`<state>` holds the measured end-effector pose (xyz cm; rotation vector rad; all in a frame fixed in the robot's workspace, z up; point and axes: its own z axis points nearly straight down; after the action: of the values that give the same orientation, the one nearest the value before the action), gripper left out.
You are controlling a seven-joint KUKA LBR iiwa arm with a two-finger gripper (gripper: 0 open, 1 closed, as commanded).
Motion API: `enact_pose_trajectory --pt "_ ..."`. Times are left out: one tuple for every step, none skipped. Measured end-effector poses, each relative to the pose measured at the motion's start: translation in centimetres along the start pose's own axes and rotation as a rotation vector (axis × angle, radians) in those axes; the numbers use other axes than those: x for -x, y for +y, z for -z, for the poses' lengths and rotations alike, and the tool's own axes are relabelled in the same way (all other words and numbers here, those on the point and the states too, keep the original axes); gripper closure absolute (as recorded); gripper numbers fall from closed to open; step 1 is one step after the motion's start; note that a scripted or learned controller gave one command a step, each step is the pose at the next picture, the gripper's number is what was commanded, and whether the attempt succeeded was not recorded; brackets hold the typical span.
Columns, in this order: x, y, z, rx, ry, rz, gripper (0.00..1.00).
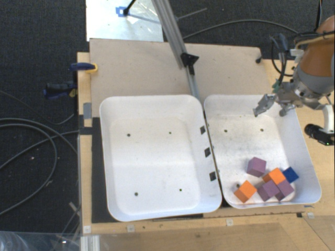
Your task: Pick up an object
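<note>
Several small blocks lie in the near right corner of the right bin (230,140): a purple block (256,166), an orange block (245,191), another orange block (276,176), a blue block (290,174) and two purple blocks (270,190) close together. My gripper (273,106) hangs over the far right part of this bin, well behind the blocks. Its two fingers stand apart with nothing between them.
The left bin (152,156) sits beside the right one. A slanted metal pole (175,33) crosses the bench from the top to the bins' shared edge. Cables (282,56) hang near the arm at the right.
</note>
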<state>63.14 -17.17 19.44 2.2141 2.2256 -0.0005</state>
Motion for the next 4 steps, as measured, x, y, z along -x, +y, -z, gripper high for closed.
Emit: enact_pose_trajectory --pt "1.8 -4.5 -10.8 -0.007 0.002 -0.006 0.00" --pt "-2.5 -9.5 -10.5 -0.004 0.004 -0.003 0.00" --pt "-3.5 -12.7 -10.4 -0.002 0.002 -0.004 0.00" --pt "-3.5 -12.4 -9.4 0.003 0.001 -0.002 1.00"
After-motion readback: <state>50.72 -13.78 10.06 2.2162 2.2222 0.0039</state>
